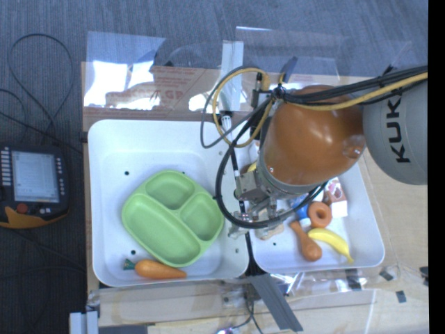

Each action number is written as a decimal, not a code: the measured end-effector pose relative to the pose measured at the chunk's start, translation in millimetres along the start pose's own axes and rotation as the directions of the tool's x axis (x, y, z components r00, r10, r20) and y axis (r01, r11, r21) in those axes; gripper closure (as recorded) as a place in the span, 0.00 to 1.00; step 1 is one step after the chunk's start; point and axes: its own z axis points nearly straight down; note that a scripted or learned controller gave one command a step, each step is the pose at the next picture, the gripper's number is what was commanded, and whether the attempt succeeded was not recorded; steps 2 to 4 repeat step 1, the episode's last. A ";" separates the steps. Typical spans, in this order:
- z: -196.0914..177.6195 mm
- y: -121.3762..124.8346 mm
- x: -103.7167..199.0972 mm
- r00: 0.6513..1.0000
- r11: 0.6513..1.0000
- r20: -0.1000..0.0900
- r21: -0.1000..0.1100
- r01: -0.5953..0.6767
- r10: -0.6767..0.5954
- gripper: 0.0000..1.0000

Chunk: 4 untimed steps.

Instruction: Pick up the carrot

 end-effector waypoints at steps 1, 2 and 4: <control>-97.9 -1.0 49.0 0.960 0.960 0.000 0.004 0.279 -0.279 1.00; -97.9 -1.0 49.0 0.960 0.960 0.000 0.004 0.279 -0.279 1.00; -97.9 -1.0 49.0 0.960 0.960 0.000 0.004 0.279 -0.279 1.00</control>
